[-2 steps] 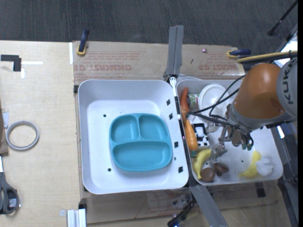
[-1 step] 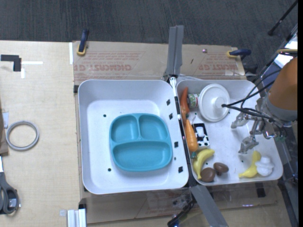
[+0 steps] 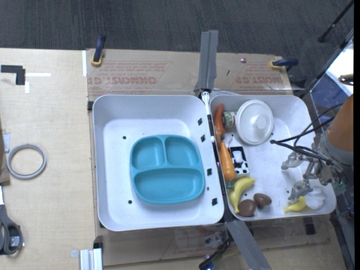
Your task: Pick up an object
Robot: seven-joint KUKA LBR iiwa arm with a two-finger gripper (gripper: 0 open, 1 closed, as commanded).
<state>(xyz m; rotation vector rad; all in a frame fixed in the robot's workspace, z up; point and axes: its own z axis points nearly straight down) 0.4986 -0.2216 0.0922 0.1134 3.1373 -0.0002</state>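
Bench, far left: tape ring; scissors at the lower edge.

Left bin: blue divided plate lying flat in the middle.

Right bin: along its left wall, two carrots end to end, a small can beside the upper one. White lid near the top. Black-and-white die next to the lower carrot. Below that a banana, with two brown lumps just beside it.

Gripper low at the bin's right end, just above a small yellow piece. Nothing visible between the fingers; cannot tell how far apart they stand.
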